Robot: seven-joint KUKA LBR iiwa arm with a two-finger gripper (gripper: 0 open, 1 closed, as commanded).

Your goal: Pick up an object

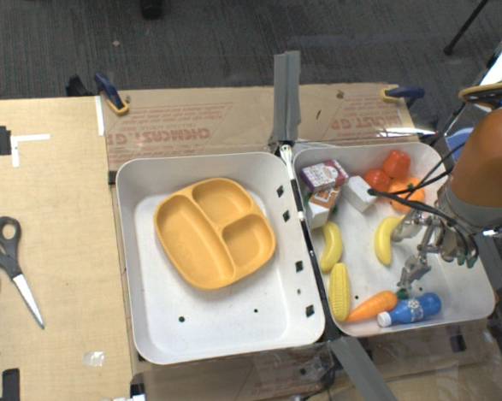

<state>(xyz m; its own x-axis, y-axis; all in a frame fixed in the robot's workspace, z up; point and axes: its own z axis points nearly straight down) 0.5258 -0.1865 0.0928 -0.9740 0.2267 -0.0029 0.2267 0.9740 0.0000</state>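
My gripper (410,249) hangs over the right bin (472,296), near its middle right. Its two fingers stand apart, open, with nothing between them. Just left of the upper finger lies a yellow banana (384,241). Below the lower finger rest a blue bottle (411,311) and an orange carrot (371,305). Farther left are a second banana (330,246) and a corn cob (339,291). At the back of the bin sit a purple carton (322,176), a white block (358,193), a brown carton (322,207) and a red-orange pepper (390,172).
The left bin (157,322) holds a yellow divided plate (215,232). A grey bar (287,98) runs back from between the bins. Scissors (14,263) lie on the wooden bench at far left. Black cables (422,188) trail from the arm across the right bin.
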